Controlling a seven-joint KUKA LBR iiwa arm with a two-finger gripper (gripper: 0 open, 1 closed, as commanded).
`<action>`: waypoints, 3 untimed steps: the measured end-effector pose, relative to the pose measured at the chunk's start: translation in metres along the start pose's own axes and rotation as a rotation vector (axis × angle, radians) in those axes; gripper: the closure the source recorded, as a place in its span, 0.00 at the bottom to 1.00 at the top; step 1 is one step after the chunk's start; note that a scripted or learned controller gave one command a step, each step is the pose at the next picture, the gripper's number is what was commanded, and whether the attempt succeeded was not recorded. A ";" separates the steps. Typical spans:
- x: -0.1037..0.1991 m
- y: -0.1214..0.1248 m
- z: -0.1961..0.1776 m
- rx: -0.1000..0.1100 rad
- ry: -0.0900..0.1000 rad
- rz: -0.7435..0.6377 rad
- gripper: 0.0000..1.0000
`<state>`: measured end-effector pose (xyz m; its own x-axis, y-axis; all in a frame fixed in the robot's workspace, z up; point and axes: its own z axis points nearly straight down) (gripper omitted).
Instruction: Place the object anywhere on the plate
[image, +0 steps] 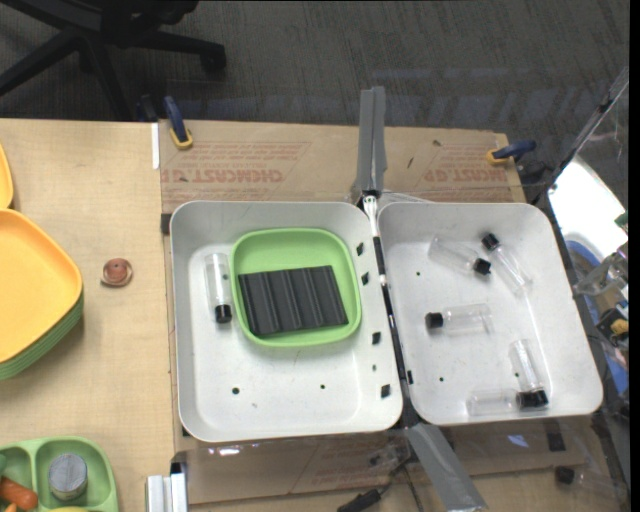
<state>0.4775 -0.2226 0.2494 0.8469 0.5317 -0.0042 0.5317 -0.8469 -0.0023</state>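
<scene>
— Vials are what we look for first; we count one clear vial (217, 286) with a black cap in the left bin (200, 400), lying lengthwise just beside the left rim of the green plate (292, 246), outside it; whether it touches the rim we cannot tell.

— And on the plate we see a dark ribbed block (291, 300) lying flat, covering much of its floor; the plate itself sits in the upper half of the left bin.

— In the right bin (440, 400) we find several more clear vials; two (462, 256) near the top, one capped vial (456, 320) in the middle, two (526, 372) toward the lower right corner; all lie on their sides, apart from the plate.

— About the tool we cannot tell whether it is spread or pressed together.

— On the desk (120, 200) to the left we see stacked yellow plates (35, 290) and a small round reddish piece (118, 271).
</scene>
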 end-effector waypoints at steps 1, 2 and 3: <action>0.000 -0.001 0.016 0.002 -0.001 0.044 0.00; 0.000 0.000 0.010 0.001 0.000 0.097 0.00; 0.000 0.000 0.001 0.000 0.000 0.180 0.00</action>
<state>0.4775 -0.2225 0.2479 0.9286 0.3712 -0.0047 0.3712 -0.9286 -0.0013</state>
